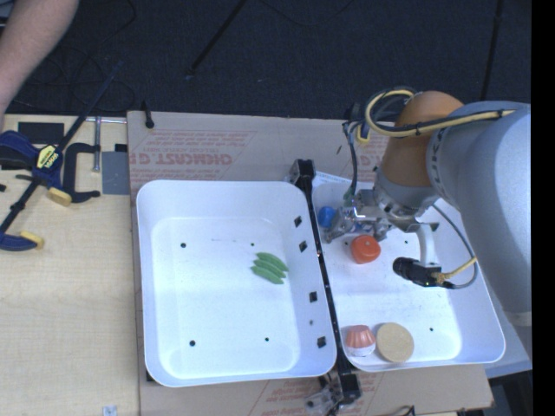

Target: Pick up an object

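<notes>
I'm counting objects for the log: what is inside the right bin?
In the right bin: an orange ball, a blue object partly hidden by the end effector, a tan disc and a pink-and-white piece. The arm covers the bin's far corner.

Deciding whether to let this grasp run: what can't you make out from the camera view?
- Gripper: the wrist covers its fingers, so contact with the orange ball below it is unclear.
- Blue object: partly behind the gripper and the divider; shape unclear.
- Pink-and-white object: too small to identify.
- Arm: cut off at the right edge.
</notes>
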`<act>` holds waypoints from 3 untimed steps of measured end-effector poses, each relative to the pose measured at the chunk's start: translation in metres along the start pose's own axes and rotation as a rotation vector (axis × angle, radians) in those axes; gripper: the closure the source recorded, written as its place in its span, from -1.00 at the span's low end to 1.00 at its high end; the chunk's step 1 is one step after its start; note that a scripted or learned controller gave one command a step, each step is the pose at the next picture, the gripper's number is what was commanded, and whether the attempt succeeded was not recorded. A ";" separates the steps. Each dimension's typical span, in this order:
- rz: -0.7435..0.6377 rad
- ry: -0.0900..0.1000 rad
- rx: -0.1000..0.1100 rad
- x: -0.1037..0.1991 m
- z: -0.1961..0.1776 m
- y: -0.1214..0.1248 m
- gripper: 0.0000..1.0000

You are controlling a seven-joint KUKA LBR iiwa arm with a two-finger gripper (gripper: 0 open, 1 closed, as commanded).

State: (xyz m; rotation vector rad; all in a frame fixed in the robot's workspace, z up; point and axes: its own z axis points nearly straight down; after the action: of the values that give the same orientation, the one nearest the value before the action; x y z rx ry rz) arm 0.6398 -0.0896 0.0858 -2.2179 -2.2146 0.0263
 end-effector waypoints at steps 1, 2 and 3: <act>0.000 0.006 -0.012 -0.018 -0.001 -0.009 -1.00; 0.000 0.007 -0.011 -0.018 -0.011 -0.008 1.00; 0.000 0.007 -0.011 -0.018 -0.011 -0.009 -1.00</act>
State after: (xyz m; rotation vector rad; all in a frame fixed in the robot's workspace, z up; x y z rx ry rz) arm 0.6314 -0.1075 0.0968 -2.2201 -2.2158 0.0062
